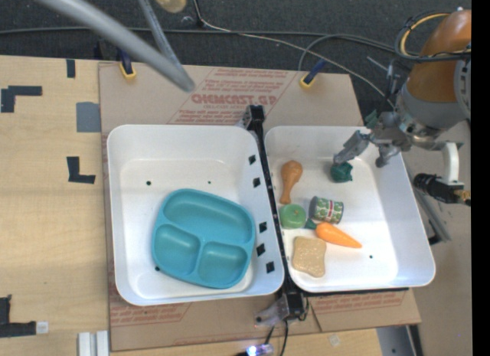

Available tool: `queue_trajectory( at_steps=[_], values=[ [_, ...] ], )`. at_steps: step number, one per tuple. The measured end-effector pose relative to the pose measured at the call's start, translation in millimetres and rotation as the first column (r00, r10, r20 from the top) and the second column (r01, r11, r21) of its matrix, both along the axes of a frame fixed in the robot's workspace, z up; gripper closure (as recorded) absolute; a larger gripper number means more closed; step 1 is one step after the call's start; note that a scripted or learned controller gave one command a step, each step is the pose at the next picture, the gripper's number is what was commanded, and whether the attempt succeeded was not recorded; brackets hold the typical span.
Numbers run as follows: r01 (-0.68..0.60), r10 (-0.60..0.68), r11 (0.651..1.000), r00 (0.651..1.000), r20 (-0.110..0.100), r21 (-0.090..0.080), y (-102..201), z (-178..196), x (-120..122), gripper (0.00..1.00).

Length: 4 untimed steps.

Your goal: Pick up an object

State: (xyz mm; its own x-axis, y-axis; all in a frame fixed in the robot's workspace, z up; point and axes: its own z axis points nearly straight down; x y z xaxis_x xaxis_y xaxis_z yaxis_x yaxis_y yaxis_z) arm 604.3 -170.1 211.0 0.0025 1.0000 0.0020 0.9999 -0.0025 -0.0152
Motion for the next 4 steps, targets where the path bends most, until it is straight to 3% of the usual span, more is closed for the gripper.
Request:
queue_trajectory(
  at_steps=[1, 3, 4],
  values=[
    [-0.004, 0.004, 1.0, 1.0, 0.014, -0.002, 0.5, 8.6, 3.0, 0.0],
    [-0.003, 0.003, 1.0, 1.0, 0.008, -0.003, -8.2, -113.4, -3.5, 0.0],
    [-0.004, 0.004, 1.0, 1.0, 0.015, -0.005, -8.0, -125.7, -3.0, 0.0]
  ],
)
